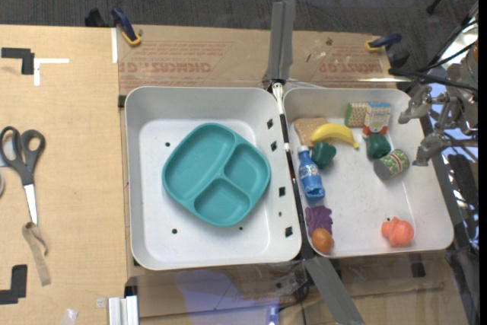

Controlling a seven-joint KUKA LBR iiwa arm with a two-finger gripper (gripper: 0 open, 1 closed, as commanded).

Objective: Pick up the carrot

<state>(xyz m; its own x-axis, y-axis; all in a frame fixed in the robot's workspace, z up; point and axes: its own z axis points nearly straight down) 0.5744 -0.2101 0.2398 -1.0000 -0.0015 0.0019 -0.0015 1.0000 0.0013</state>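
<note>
The carrot lies in the right bin; whether the gripper at its rim is wide or narrow cannot be told.

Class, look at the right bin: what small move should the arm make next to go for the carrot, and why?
Probably swing the end effector toward the front of the right bin, to a spot above the carrot. It sits at the bin's right rim beside the green can, while the carrot lies alone near the front right corner, untouched.
</note>
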